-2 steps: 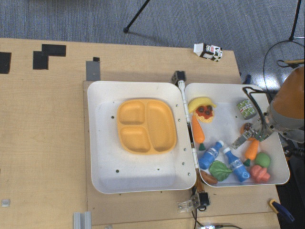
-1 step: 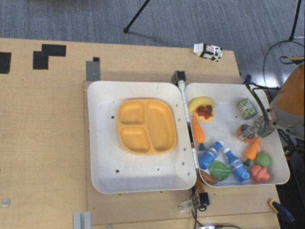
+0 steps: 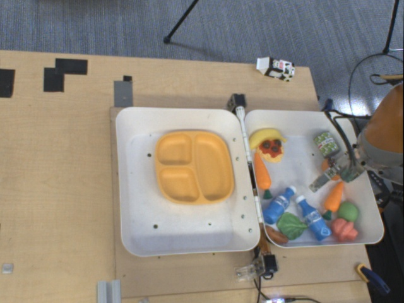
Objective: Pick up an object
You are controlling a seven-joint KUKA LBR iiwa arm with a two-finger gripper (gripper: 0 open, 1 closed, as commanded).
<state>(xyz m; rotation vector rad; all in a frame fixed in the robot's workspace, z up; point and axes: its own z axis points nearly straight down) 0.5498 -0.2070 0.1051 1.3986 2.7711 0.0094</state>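
From above, two white bins are seen side by side. A yellow divided plate is set in the left bin. The gripper is lowered into the right bin, fingers parted around nothing, just beside an orange carrot. Two blue bottles are seen nearby.

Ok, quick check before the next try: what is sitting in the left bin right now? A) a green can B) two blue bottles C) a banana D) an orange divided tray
D: the orange divided tray lies in the middle of the left bin, while the blue bottles, the banana and the green can are all in the right bin.
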